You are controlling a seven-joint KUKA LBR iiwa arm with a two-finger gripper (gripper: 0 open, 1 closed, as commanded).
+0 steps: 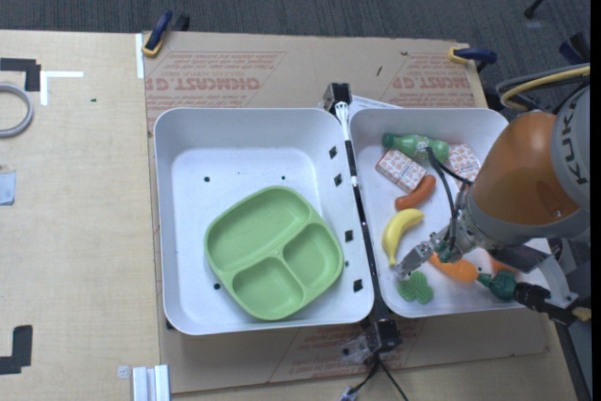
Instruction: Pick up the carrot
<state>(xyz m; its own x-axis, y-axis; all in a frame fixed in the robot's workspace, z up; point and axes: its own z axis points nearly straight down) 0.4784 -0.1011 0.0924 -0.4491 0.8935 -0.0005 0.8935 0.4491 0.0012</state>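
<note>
- nearest the camera, a small green toy broccoli (415, 288) lay at the front of the right shallow white bin (488, 307).
- just behind it lay the orange toy carrot with green top (462, 270), partly under the grey arm's wrist.
- the gripper (423, 255) hovered beside the carrot's blunt end; its fingers looked parted and gripped nothing, though they were small and hard to read.
- the carrot was probably light, stiff, smooth plastic, so it might slip; the thick orange middle seemed the best hold.
- farther back lay a yellow toy banana (400, 233), a red sausage (416, 192) and a green bottle (413, 144).
- the left bin on the desk held a green divided plate (273, 251).
</note>
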